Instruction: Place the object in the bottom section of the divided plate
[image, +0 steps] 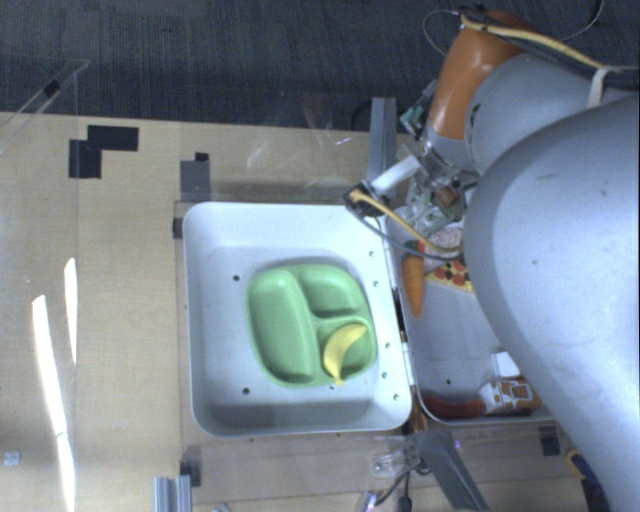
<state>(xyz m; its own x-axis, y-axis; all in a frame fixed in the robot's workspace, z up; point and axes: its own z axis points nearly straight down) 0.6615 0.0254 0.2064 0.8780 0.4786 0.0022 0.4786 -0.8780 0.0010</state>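
Banana (343, 349) lies in green plate (290, 330); carrot (413, 285) beside arm (560, 200) in right bin (450, 400); jaws' state unclear

Green divided plate (300, 325) sits flat in the left white bin, roughly centred. Yellow banana (343, 347) (curved, lying flat) rests in the plate's lower-right compartment, one tip reaching the plate's bottom rim.

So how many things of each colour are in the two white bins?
Green: 1, the green plastic divided plate
Yellow: 1, the curved yellow banana in the plate's bottom-right section
Orange: 1, the long orange carrot-like piece
Brown and white: 1, the small box
Total: 4 that I can make out; the arm hides more.
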